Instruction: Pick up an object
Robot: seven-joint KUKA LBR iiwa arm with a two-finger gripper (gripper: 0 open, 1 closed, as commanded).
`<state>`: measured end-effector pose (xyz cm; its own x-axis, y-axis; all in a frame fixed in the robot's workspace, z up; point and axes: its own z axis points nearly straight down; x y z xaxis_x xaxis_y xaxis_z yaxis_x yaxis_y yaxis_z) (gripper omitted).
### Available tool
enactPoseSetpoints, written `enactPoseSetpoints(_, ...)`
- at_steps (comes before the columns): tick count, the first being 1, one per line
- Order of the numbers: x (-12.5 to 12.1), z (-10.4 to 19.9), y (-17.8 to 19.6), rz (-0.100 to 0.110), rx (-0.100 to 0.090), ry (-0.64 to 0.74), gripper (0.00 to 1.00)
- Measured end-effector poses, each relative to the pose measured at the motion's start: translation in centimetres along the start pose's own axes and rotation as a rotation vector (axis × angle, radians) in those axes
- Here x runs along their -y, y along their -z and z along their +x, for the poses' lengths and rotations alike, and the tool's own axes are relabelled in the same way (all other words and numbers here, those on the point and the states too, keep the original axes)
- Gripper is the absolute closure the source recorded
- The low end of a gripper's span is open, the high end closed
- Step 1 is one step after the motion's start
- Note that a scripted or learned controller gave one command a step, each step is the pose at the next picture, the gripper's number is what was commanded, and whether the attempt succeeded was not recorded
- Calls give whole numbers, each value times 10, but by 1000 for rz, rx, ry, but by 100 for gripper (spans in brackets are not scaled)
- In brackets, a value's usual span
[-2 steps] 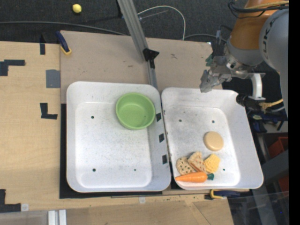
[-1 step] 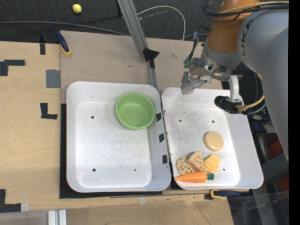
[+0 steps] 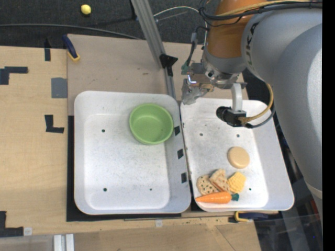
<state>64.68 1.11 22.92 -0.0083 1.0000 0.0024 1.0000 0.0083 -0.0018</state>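
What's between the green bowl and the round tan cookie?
In the camera view, the bins' raised rims and bare white floor lie between the green bowl and the tan cookie.

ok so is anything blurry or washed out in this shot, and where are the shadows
Camera view: the arm's grey shell at right is large, close and soft; the green bowl and the carrot look sharp. Light is even, with no hard glare on the white bins. Soft shadows fall under the bowl and the round beige piece. The jaws are too small to make out.

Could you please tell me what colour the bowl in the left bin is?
The bowl is light green, seen clearly in the camera view.
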Motion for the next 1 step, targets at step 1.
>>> enactPoseSetpoints(1,0,55,-11,2,1,-1,100)
